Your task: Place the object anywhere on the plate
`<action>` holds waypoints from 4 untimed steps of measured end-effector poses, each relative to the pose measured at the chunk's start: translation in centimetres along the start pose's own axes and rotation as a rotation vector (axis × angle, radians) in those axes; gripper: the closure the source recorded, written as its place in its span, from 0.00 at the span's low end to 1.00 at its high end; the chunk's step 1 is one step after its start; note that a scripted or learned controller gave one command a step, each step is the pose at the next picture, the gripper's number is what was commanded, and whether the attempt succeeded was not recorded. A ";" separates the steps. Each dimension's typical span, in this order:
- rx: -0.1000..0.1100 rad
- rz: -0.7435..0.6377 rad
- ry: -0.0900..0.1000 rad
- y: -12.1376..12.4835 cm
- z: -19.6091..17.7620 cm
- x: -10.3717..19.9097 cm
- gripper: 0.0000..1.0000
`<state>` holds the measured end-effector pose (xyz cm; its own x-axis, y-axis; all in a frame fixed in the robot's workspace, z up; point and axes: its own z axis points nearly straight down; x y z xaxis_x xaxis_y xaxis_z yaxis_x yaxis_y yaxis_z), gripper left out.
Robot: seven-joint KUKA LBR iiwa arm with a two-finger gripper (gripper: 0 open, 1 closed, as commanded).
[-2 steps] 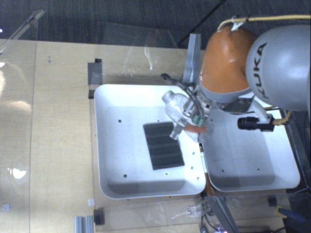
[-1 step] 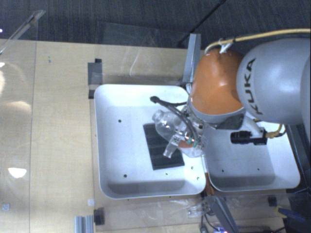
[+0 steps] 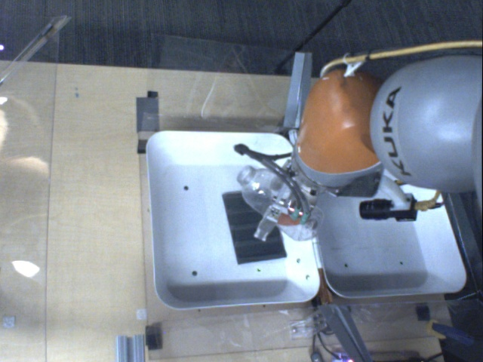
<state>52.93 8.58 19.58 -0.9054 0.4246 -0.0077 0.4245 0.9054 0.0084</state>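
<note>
Plate (image 3: 253,228) — dark, ridged, flat in left bin (image 3: 173,225); end effector (image 3: 266,228) over it — grip state unclear.

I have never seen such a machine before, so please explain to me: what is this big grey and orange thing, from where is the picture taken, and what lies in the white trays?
The big grey and orange thing is a robot arm. It reaches in from the right. The one picture comes from a camera fixed above the bench, looking down at a slant. On the bench stand two shallow white bins side by side: the left bin and the right bin. In the left bin lies a flat dark rectangular plate. The arm's gripper is above that plate. Shiny, see-through shapes sit at the gripper, but I cannot tell whether it holds an object.
</note>
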 end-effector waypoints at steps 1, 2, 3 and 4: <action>0.000 0.000 0.000 0.0 0.0 0.0 0.00; -0.005 0.000 -0.005 0.2 -1.1 -0.2 1.00; -0.004 0.000 -0.005 0.2 -1.1 -0.1 0.00; -0.009 0.001 -0.009 0.3 -2.2 -0.3 1.00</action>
<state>53.33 8.75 21.76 -0.9046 0.4259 -0.0172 0.4257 0.9047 0.0178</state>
